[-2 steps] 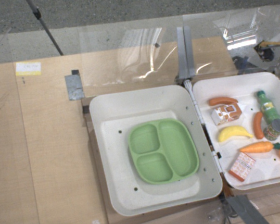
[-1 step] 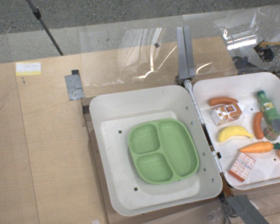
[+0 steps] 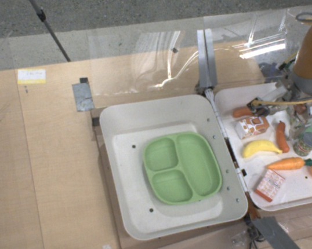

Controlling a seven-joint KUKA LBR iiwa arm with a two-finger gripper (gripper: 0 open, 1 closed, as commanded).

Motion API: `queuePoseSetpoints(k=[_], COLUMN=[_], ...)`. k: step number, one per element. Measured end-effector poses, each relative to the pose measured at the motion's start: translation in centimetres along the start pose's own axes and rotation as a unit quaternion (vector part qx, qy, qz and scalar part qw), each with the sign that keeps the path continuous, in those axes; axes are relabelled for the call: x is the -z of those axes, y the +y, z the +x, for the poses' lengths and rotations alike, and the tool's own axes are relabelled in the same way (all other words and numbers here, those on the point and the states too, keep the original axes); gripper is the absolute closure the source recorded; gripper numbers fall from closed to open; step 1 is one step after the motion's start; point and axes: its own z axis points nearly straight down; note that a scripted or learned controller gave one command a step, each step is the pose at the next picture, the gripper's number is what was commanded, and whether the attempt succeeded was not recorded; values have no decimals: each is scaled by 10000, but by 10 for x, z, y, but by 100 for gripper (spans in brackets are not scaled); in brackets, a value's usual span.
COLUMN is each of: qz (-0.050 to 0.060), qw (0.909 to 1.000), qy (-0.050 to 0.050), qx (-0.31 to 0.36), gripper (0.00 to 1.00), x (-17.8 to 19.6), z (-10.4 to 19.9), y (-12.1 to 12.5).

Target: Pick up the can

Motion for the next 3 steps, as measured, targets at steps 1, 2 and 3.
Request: queuePoseSetpoints(k=[1,2,3], qz=[-4,-22,-19], qw=[10000,9994,9994], qy=[29,22,14], qx=[3,351,356], gripper=[100,100,0], x=[13,150,149], z=[1,22,22], y=[2,62,61])
